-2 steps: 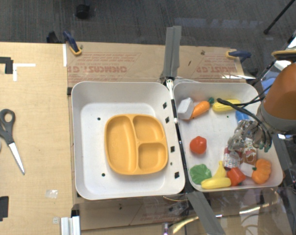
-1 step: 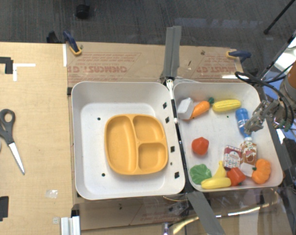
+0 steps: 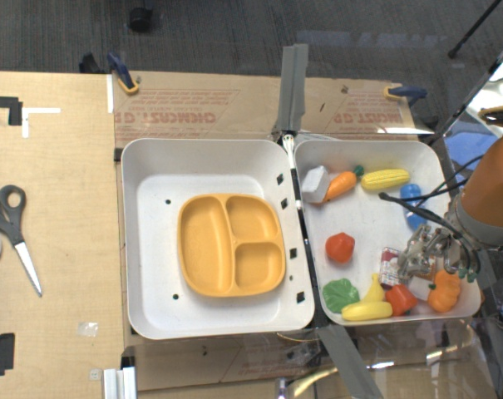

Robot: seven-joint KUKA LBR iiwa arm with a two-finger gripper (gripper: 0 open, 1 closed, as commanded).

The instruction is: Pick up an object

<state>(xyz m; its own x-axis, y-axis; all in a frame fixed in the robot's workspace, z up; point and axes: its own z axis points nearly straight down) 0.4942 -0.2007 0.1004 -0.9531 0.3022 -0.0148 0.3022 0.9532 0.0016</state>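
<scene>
The right bin (image 3: 363, 223) holds several toy foods. An orange carrot (image 3: 341, 184), a yellow corn cob (image 3: 385, 179), a white piece (image 3: 314, 183) and a blue piece (image 3: 411, 196) lie along its far side. A red pepper (image 3: 340, 247) sits mid-bin. Near the front lie a green leafy piece (image 3: 340, 293), a yellow banana (image 3: 367, 306), a red piece (image 3: 401, 299) and an orange piece (image 3: 443, 292). My gripper (image 3: 416, 260) is low in the bin's front right part, right beside a small red-and-white item (image 3: 390, 264) and just above the red piece.
The left bin (image 3: 143, 248) carries a yellow divided plate (image 3: 232, 244). Scissors (image 3: 14, 231) lie on the wooden bench at far left. Cardboard (image 3: 193, 110) lies behind the bins, held by blue clamps. Cables run from the arm (image 3: 488, 194) over the right bin's rim.
</scene>
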